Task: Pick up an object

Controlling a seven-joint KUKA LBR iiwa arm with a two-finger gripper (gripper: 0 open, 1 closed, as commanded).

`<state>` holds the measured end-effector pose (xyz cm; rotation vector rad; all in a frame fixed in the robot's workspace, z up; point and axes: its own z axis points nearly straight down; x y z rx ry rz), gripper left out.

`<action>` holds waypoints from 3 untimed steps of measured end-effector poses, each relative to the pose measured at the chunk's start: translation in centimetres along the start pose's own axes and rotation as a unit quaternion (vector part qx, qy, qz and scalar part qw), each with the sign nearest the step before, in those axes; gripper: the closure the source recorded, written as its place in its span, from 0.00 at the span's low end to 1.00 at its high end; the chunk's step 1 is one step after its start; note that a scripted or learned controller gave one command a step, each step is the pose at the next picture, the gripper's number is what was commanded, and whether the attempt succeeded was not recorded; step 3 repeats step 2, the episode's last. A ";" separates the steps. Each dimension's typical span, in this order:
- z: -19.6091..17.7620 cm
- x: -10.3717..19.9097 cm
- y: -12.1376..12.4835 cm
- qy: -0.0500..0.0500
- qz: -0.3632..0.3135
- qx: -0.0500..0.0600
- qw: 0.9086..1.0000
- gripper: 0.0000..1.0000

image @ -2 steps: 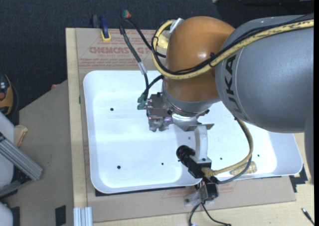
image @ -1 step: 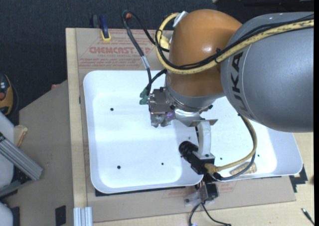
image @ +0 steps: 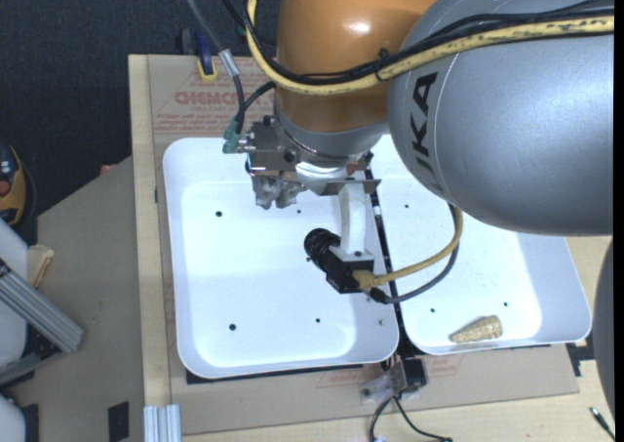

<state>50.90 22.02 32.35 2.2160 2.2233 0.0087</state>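
Over the bench's two white bins, the grey arm (image: 507, 99) with its orange band (image: 341, 30) reaches in from the right and covers the far side of both. Its hand (image: 278, 186) hangs above the left bin (image: 253, 333) near that bin's far edge; how far it is open I cannot tell. A small tan object (image: 476, 330) lies in the right bin (image: 546, 284), close to its near edge.
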 end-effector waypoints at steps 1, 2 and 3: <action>4.3 0.4 -2.0 -0.002 0.001 0.007 1.000 1.00; -1.3 0.4 -2.6 0.000 0.001 0.000 1.000 1.00; -1.3 0.4 -2.6 0.000 0.001 0.000 1.000 1.00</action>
